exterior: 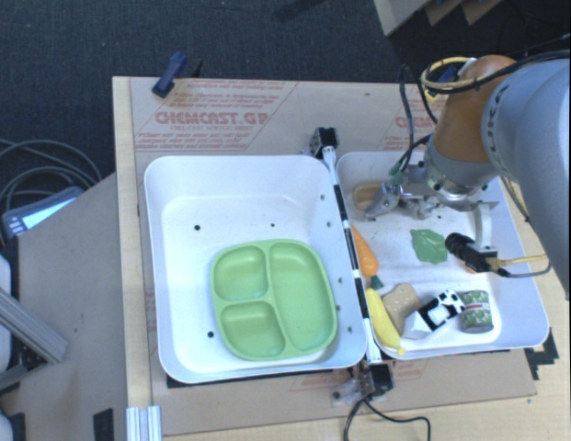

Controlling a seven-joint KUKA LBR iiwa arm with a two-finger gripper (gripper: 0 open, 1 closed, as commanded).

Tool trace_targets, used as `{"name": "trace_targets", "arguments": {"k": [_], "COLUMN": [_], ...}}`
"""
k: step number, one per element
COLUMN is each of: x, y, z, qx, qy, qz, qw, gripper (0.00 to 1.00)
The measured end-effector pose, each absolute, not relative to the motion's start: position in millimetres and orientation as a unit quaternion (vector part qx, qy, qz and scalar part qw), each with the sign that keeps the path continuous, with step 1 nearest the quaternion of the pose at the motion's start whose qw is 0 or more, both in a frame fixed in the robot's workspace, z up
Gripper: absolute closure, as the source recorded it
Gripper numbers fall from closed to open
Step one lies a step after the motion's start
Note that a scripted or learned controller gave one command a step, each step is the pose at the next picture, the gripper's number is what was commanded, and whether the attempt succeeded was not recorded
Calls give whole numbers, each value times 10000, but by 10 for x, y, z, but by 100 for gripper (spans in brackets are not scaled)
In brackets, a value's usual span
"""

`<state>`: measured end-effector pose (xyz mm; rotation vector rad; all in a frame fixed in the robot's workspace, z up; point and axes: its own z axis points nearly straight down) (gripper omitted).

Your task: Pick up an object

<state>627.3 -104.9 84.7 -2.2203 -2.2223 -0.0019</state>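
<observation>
My gripper (403,206) is low over the back of the right bin (515,232), open, with nothing visible between its fingers. A tan lump (365,194) lies just to its left, close to one fingertip. A green leaf-shaped piece (429,245) lies just in front of the gripper. An orange carrot (363,252) rests along the bin's left wall. At the front lie a yellow banana (383,322), a tan block (401,299), a black-and-white object (439,310) and a small green patterned can (475,310).
The left bin (175,200) holds a green divided plate (271,298). A black clip (324,139) sits at the back where the two bins meet. A blue object (169,74) lies on the board behind the bins.
</observation>
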Motion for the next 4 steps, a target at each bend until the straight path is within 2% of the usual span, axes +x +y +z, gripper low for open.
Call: {"name": "trace_targets", "arguments": {"k": [1, 2, 3, 4], "x": [6505, 6533, 6525, 6114], "y": [-941, -965, -975, -115], "z": [896, 788, 884, 1854], "qx": [-7092, -7093, -7089, -7065], "qy": [-7048, -7046, -7050, -7077], "qz": [88, 121, 142, -5], "qw": [108, 166, 169, 7], "gripper": [0, 0, 100, 100]}}
